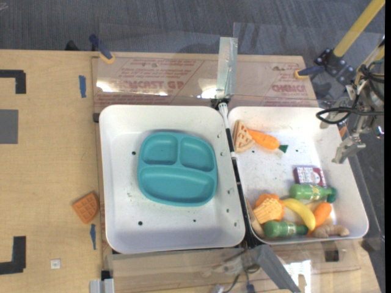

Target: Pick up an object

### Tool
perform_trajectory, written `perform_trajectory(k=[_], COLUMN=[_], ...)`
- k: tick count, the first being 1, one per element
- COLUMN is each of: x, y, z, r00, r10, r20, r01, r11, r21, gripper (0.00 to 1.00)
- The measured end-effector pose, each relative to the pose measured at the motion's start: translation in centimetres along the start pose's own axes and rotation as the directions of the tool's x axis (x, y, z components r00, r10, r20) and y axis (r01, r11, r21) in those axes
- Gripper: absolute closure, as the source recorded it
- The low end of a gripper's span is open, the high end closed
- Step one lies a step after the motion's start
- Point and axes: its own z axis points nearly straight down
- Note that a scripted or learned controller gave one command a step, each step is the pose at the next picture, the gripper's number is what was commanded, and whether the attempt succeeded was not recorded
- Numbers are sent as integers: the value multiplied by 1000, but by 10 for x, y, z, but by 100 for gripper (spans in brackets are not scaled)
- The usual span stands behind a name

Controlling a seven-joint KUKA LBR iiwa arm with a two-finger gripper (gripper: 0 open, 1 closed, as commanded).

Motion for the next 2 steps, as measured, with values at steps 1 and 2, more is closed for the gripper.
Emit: perform_trajectory(k=[1,2], x=[70,83], y=[37,59], z=[64,167], r00=[995,999], r10=[100,26], r20=[-7,26], r01=[-100,-26], r11=[995,1000], r21=[-2,4], gripper=[0,0])
